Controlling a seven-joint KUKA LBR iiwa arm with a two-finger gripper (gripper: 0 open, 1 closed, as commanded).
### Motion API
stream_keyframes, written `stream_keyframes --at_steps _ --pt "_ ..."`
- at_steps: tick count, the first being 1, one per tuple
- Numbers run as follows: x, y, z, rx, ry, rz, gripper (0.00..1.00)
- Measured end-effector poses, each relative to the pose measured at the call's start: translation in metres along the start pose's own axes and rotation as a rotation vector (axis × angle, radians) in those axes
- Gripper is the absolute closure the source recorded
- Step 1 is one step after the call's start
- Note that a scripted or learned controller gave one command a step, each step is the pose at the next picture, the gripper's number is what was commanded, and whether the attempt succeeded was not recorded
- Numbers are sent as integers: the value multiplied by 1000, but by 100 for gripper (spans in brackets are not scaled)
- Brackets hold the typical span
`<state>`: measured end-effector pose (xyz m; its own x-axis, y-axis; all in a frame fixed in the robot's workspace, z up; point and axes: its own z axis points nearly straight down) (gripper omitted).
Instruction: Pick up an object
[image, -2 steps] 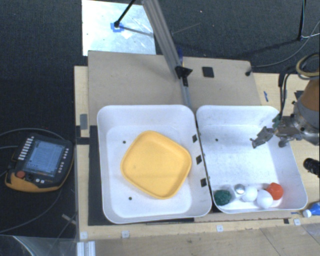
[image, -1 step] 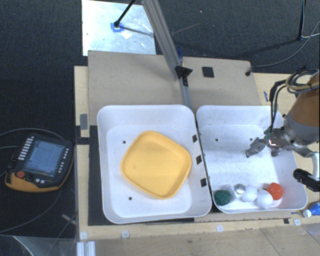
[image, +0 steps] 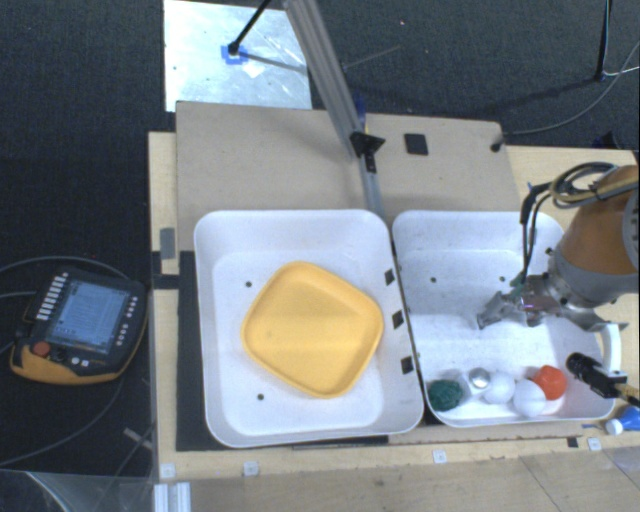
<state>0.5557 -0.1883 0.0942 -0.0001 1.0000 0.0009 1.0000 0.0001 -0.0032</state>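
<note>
The right bin (image: 450, 265) holds several small objects along its near edge: a dark green lump (image: 445, 392), a small silver ball (image: 480, 379), two white balls (image: 498, 389) (image: 529, 399) and an orange-red piece (image: 549, 380). My gripper (image: 503, 310) hangs over the middle of this bin, a little beyond that row, pointing left. Nothing is visibly held in it. The orange band of the arm (image: 598, 238) is at the bin's right side. A yellow square plate (image: 312, 328) lies in the left bin (image: 225, 250).
A raised divider (image: 397, 300) separates the two bins. A slanted metal pole (image: 335, 85) rises behind them over a brown board (image: 280, 150). A teach pendant (image: 75, 322) lies on the floor at the left. Black cables (image: 545, 195) loop near the arm.
</note>
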Motion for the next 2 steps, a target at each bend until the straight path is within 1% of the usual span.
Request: stream_keyframes --at_steps 1,2 --pt "-1 2 -13 -5 -1 0 100" --pt "0 12 -62 -8 -2 -1 100"
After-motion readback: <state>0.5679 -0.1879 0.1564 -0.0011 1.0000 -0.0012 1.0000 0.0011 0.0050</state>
